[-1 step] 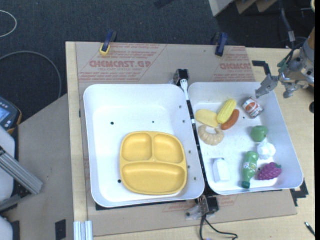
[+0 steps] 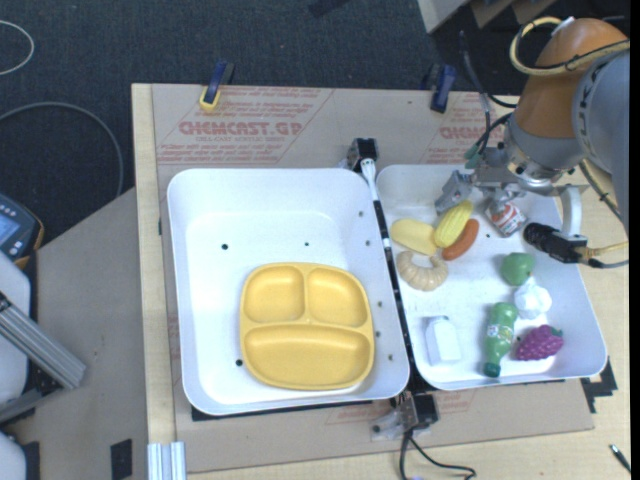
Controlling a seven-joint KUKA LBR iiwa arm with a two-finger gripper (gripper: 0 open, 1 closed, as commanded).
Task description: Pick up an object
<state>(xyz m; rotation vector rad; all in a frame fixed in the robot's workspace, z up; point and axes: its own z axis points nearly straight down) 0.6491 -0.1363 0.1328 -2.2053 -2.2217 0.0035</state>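
Just to the right of the corn cob [image 2: 455,224], in the back part of the right bin [image 2: 590,318], the gripper [image 2: 487,190] hangs low over the toys. Its jaws are hidden under the wrist from this angle, so whether it is released, clenched or grasping anything cannot be told; nothing is plainly seen between them.

The corn cob is the handiest landmark. It lies tilted, touching an orange carrot-like piece [image 2: 463,243] on its right and a yellow lemon-shaped piece [image 2: 412,234] on its left. Below the cob sits a pale ring pastry [image 2: 421,272]. To the cob's right, just beside the gripper, is a small red-and-white can [image 2: 505,218]. Farther right and lower than the cob are a green pepper [image 2: 517,267], a green bottle [image 2: 499,336], purple grapes [image 2: 538,343] and a white block [image 2: 441,340]. Well to the cob's left, in the other bin, rests a yellow divided plate [image 2: 304,325].

The likely target is the cob or the can, both near the wrist. To do this step well, the arm should centre over one piece alone, because the cob, carrot and lemon crowd together and a slanted descent could push them aside or catch two. Closing across the cob's narrow width, not along its length, looks safer. A straight lift would then show whether the grasp held.
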